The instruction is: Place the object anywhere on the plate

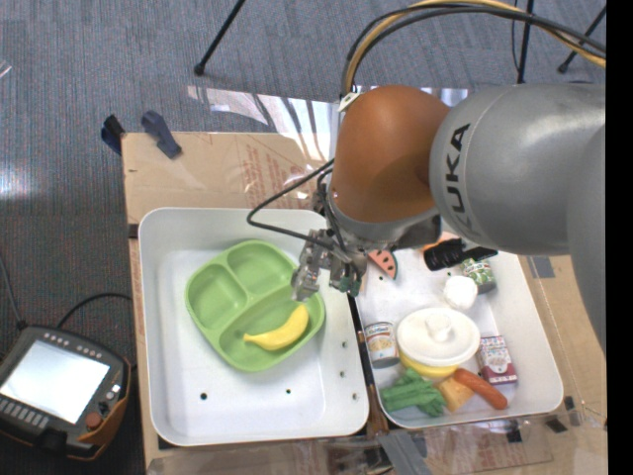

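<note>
Grey carpet surrounds the tabletop; two white bins sit side by side. Banana lies in the green plate's large compartment, just below the fingers, apart from them. Fingers look parted, empty. Judged: light, smooth, curved, likely rigid toy; grasp across mid-body.

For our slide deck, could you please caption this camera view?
Gripper poised just above a banana lying on the green plate in the left bin.
</note>
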### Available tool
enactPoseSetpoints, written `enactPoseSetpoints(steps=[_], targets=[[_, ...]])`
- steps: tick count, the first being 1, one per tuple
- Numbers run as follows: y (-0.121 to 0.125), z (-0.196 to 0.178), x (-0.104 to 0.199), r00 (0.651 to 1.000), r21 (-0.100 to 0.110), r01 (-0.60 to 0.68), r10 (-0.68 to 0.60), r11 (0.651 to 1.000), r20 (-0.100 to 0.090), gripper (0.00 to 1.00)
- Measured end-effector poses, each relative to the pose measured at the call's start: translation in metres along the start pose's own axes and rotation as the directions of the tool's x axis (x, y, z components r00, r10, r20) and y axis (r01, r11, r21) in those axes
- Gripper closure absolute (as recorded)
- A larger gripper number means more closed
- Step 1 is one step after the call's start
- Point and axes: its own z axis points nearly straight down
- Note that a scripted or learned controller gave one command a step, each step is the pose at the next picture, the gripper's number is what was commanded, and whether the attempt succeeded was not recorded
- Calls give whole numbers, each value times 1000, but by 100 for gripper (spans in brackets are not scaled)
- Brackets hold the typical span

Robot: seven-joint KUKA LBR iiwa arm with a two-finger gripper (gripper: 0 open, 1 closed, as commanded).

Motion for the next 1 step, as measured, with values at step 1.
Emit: enactPoseSetpoints(steps=[1], targets=[[0,0,0,1000,1,-1,1,1000,-1,0]])
